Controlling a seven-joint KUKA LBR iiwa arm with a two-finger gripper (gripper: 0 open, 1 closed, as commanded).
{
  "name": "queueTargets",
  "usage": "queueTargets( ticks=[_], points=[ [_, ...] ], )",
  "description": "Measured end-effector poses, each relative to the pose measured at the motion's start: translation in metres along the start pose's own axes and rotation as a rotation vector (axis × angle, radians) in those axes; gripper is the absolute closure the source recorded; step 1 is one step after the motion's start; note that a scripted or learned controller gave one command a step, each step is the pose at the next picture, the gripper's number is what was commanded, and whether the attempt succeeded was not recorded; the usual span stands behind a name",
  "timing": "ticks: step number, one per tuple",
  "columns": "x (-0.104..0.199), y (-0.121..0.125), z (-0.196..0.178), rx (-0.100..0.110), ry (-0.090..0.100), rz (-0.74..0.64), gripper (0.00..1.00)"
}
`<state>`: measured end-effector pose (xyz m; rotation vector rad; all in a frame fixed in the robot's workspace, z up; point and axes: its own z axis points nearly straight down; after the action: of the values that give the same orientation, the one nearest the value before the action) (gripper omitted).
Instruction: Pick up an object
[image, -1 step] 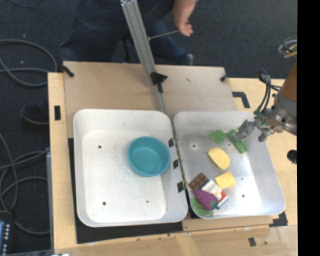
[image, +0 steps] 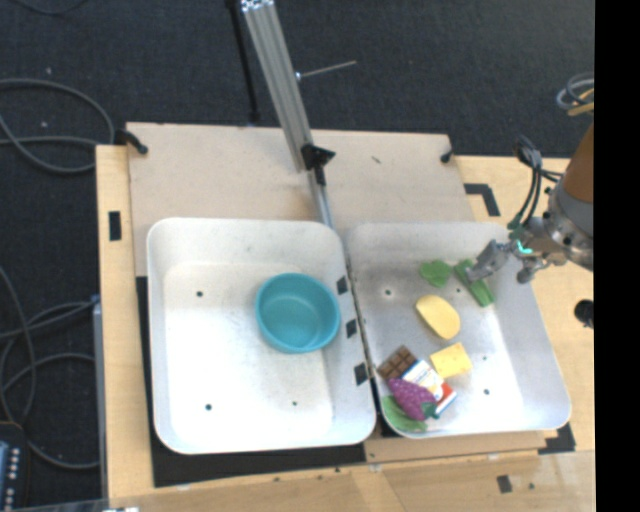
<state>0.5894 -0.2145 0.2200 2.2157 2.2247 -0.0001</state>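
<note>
Where the arm reaches in from the right of the camera view, end effector (image: 497, 258) low over the far right part of the right bin (image: 520, 395), fingers slightly apart, nothing between them. Just beside it, a green stick-shaped piece (image: 476, 283) lying on the bin floor, with a green leaf-like piece (image: 435, 271) to its left. Nearer, a pale yellow oval (image: 438, 316), then a yellow block (image: 451, 360). At the near left corner of that bin, a cluster: brown chocolate bar (image: 396, 362), purple grapes (image: 411, 397), a small white and red item (image: 432, 386), all touching. In the left bin (image: 190, 410), a teal bowl (image: 297, 312), upright. Under both, a tan table (image: 120, 330).
</note>
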Motion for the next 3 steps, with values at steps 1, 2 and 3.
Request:
queueTargets(
  ticks=[1,2,3],
  points=[
    [0.003,-0.001,0.062,0.006,0.000,0.004,0.00],
    [0.002,-0.001,0.114,0.002,-0.001,0.006,0.00],
    [0.001,0.001,0.100,-0.004,-0.001,0.006,1.00]
  ],
)
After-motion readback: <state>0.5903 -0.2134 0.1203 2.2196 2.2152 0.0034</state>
